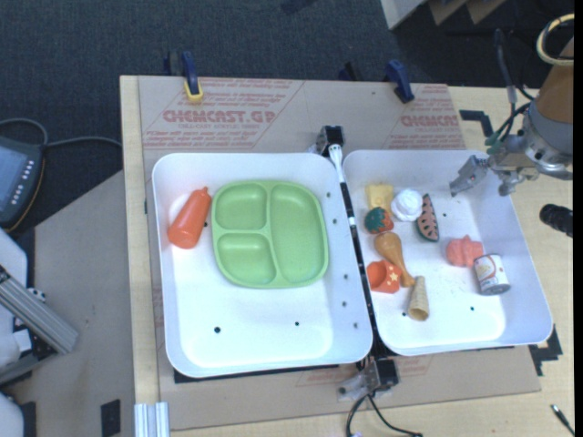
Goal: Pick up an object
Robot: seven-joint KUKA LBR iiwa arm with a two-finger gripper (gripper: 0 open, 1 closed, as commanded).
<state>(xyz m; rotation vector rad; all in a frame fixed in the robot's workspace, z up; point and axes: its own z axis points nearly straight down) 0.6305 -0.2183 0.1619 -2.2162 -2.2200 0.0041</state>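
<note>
A dark carpet floor surrounds a bench covered with a brown board point(273, 112) printed in red letters and held by blue clamps point(190, 73) at its far edge. Two shallow white bins of smooth plastic lie on it side by side. The gripper point(485, 178) hangs over the far corner of the right bin point(510, 326), its two grey fingers spread apart with nothing between them.

Just below the gripper lie a pink, lumpy toy point(464, 250) and a small tin can point(492, 274) on its side, touching each other. Farther to the gripper's side, toward the middle of the bench, there is a cluster: a watermelon slice point(426, 218), a white round piece point(406, 205), a yellow block point(379, 195), a green and red ball point(378, 218), a drumstick point(393, 251), an orange piece point(383, 278) and a ribbed ice cream cone point(417, 299).

Well apart from the gripper, the left bin point(264, 335) holds a glossy green plate point(271, 233) with three compartments and an orange bottle point(189, 218) beside it.
</note>
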